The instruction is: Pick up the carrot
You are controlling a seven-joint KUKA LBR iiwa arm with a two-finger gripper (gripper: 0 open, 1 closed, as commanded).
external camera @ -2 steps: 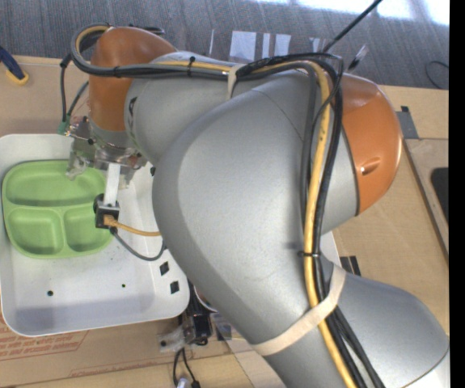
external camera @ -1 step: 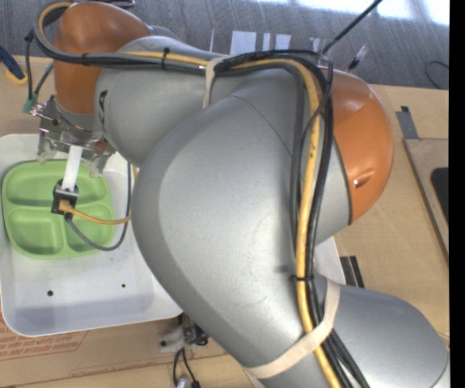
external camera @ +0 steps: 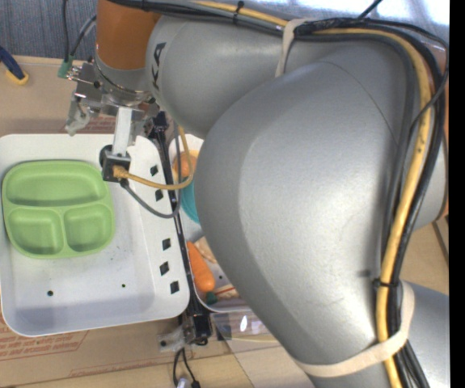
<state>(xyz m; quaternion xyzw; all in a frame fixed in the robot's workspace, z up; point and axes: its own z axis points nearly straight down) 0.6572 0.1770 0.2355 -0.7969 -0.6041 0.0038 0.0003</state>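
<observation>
The carrot (external camera: 200, 270) is a small orange piece in the right bin, close to the rim shared with the left bin, and the grey arm covers part of it. My gripper (external camera: 81, 116) hangs below the orange wrist band over the far edge of the left bin (external camera: 78, 305), well up and to the left of the carrot. Nothing shows between the gripper and the bin floor.
A green three-compartment plate (external camera: 54, 208) lies in the left bin's left half. In the right bin a teal thing (external camera: 189, 206) and another orange thing (external camera: 184, 166) peek out beside the arm, which hides most of that bin. A blue and yellow clamp (external camera: 10, 63) sits at the bench's far left.
</observation>
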